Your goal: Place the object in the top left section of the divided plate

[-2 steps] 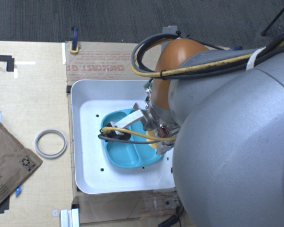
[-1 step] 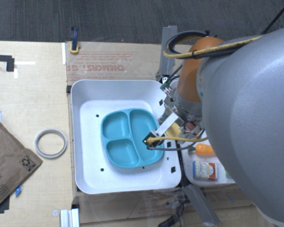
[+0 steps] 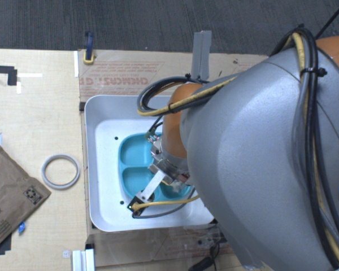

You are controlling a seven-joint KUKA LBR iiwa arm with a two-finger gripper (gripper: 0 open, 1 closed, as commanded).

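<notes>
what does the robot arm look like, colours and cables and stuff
The arm is a bulky, smooth grey casing with rounded joints. An orange band sits above the wrist. Black and yellow cables loop beside the band and run along the upper casing, cinched by a black tie. The end effector below the band looks like silvery metal.

The arm (image 3: 260,168) is a broad, rounded grey shell with a smooth finish. An orange band (image 3: 173,126) wraps it above the silver metal wrist. Black and yellow cables (image 3: 303,49) run along the shell, tied together, looping near the band.
</notes>
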